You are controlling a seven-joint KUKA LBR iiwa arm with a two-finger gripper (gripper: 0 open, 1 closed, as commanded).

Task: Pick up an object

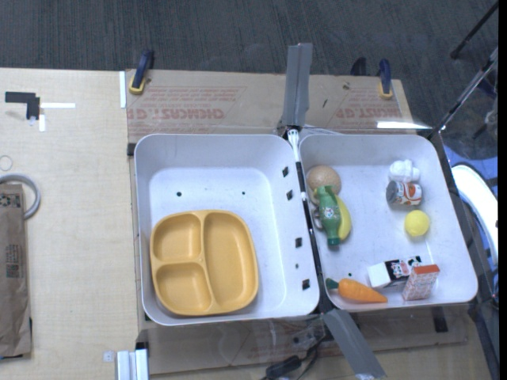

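The right bin (444,180) holds several small objects. A tan round ball (323,179) lies near its left wall, with a green bottle (328,214) and a yellow banana-like piece (343,220) just below it. A small white and orange figure (404,187) stands at the upper right, and a yellow ball (417,223) sits under it. Along the front lie an orange carrot (360,291), a small white and black box (394,271) and an orange carton (422,282).
The left bin (158,165) contains a yellow divided plate (204,261). Cardboard (214,101) lies behind both bins, held by blue and yellow clamps (142,71). A brown paper bag (12,267) rests on the wooden bench at the far left.
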